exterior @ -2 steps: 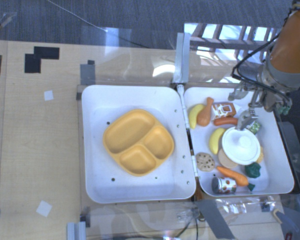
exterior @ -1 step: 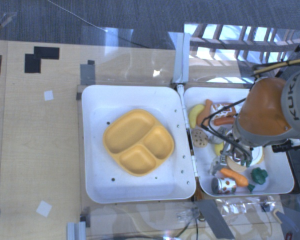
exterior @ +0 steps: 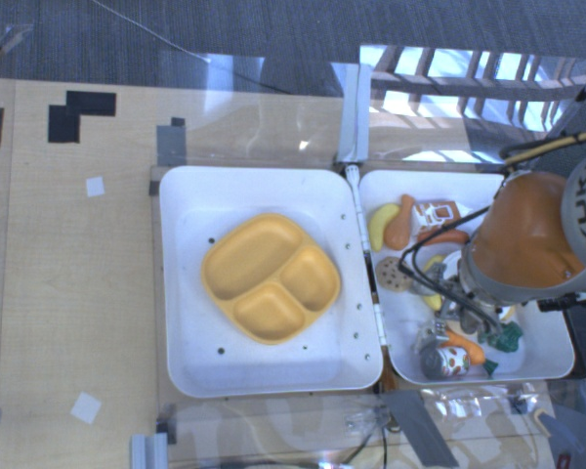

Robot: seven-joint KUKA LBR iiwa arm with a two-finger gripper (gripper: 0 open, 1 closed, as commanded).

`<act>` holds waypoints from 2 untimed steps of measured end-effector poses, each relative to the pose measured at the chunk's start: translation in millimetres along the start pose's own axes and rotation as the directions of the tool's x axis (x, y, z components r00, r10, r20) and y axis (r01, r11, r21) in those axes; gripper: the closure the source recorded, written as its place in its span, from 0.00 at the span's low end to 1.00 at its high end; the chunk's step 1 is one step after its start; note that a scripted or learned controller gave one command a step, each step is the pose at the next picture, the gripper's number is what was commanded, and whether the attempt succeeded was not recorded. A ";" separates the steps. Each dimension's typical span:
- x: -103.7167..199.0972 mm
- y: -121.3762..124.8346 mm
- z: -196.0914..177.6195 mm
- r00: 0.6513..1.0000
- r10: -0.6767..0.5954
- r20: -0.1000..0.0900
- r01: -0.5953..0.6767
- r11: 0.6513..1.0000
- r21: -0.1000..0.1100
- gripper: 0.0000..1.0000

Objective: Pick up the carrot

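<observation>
we see one carrot in the right bin, near its front wall, just beside and below the gripper. its long axis slants, green top right. jaw state: we cannot tell. one yellow divided plate lies in the left bin.

Shallow white left bin with open floor along every wall around a central yellow compartmented plastic plate, shallow white right bin crowded, grey-and-orange arm overhanging its middle, toy foods packed at far-left and near edges.
</observation>
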State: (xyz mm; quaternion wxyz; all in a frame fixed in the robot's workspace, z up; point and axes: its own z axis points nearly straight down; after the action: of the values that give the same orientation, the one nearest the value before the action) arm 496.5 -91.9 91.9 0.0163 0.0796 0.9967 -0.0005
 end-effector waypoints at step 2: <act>-0.9 -12.6 -142.7 0.990 -0.143 -0.014 0.143 0.990 0.000 1.00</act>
State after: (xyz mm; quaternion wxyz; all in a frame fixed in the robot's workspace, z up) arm 490.8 -104.0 234.6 0.0093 0.0078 0.9999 -0.0015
